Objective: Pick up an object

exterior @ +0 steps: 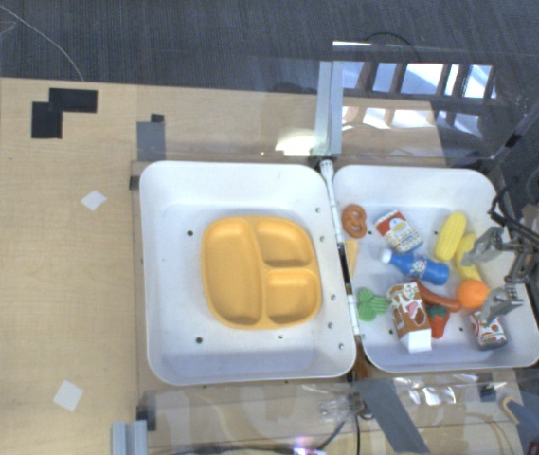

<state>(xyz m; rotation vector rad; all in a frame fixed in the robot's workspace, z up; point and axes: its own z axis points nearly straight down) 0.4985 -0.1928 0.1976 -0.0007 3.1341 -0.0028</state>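
Hovering at the right edge of the right bin, the pincer shows two metal fingers spread wide apart, one toward the far side, one toward the near side, w/ nothing between them. Just left of the gap, touching neither finger as far as can be told: orange ball. Beyond the far finger, a bit left: yellow corn cob, tilted. Just under the near finger: small carton w/ red print, upright-ish, near bin's right wall. Further left of pincer: blue bottle-like toy, red-and-white packet, brown-white milk carton w/ a white block at its near end, red-orange carrot shape betw. carton and ball. Well left: green toy, brown round piece by the divider. Left bin, well apart from pincer, bears a yellow 3-compartment tray. Arm enters from right, mostly cut off by frame edge.
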